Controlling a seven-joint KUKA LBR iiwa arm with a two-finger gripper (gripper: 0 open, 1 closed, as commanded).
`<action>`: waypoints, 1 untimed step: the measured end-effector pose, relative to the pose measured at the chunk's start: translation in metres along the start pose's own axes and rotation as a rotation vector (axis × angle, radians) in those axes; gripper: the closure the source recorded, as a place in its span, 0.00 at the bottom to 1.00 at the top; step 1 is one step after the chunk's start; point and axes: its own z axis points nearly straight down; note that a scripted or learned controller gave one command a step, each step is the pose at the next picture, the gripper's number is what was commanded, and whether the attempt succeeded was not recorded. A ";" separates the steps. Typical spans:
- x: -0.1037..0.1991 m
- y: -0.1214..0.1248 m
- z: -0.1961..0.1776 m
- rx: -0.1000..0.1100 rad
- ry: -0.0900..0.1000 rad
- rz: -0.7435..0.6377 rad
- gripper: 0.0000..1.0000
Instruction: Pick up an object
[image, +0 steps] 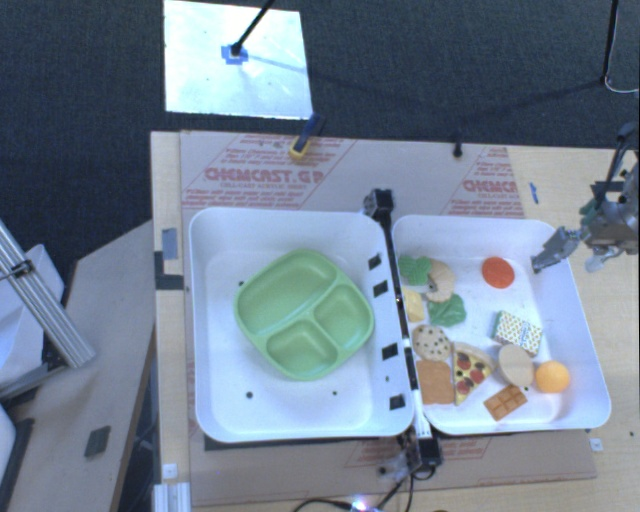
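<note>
At the right edge of the frame the gripper (578, 252) hovers above the right bin's (580, 300) upper right rim, fingers spread and holding nothing. Toy foods, including an orange ball (551, 376), lie in that bin.

Your arm comes in from the right edge of the camera view, with just the wrist end and the gripper (575, 250) in sight, high on that side. One grey finger (552, 250) slants down and to the left, and a second, paler finger sits further right near the frame edge, so the two stand well apart with nothing between them.
</note>
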 end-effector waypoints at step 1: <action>0.001 0.002 -0.007 -0.011 -0.003 -0.004 0.00</action>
